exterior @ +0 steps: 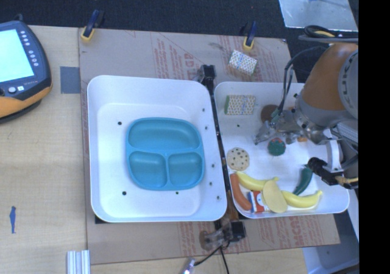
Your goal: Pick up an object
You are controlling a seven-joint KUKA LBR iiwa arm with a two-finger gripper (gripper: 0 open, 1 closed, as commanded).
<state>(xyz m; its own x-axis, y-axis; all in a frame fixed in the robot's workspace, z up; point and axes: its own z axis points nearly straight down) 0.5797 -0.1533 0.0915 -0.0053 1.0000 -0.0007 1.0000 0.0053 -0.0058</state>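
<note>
Bananas [286,196] fill the right bin [341,209] — pincer [275,136] above teal ball [277,147].

robot lab, teach pendant [18,66], clamped bench [42,163]

The arm [332,93] covers the right bin's [256,90] far right corner and runs off the picture's right side. The end effector [277,136] is blurred against a small green ball [277,147]. A handheld screen [15,69] is cut by the left edge.
</note>
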